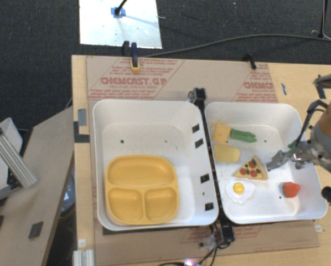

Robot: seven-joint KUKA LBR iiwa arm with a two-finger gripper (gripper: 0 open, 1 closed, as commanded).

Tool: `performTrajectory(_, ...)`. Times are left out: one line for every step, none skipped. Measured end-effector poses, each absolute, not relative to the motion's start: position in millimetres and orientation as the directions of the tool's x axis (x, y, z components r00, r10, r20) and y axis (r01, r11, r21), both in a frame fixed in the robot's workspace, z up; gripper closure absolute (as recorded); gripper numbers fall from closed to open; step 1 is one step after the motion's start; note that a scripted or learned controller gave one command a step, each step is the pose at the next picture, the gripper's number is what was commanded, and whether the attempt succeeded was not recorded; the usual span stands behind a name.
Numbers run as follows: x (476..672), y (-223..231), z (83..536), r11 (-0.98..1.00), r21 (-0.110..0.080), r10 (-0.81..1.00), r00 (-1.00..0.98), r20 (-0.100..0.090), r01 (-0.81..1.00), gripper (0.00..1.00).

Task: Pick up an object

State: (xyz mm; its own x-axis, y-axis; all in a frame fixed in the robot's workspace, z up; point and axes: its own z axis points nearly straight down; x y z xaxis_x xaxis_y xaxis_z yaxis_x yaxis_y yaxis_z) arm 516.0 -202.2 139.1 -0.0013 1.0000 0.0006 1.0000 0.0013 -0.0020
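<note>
The right bin [276,113] holds several toy foods. A yellow cheese wedge [222,132] lies beside a green vegetable [243,135] at the back left, with a pale yellow slice [227,153] just in front of them. A pizza slice [253,170] lies mid-bin, a fried egg [239,190] at the front left and a red strawberry-like piece [290,189] at the front right. My gripper [277,160] reaches in from the right and hangs low just right of the pizza slice. It holds nothing that I can see.
The left bin [149,115] carries a yellow divided tray [141,189]. A black divider with clips [206,154] runs between the bins. The arm's grey body [326,143] stands over the right bin's right wall. A cardboard sheet [176,76] lies behind the bins.
</note>
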Motion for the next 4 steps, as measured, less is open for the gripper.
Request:
performTrajectory(517.4, -203, 89, 0.000, 0.004, 1.000, 0.000, -0.002, 1.000, 0.00)
performTrajectory(520.3, -202, 104, 0.001, 0.010, 1.000, -0.001, 0.000, 1.000, 1.00)
performTrajectory(515.4, -200, 150, 0.004, 0.005, 1.000, -0.004, -0.002, 1.000, 1.00)
performTrajectory(519.2, -194, 196, 0.006, 0.007, 1.000, -0.006, -0.002, 1.000, 1.00)
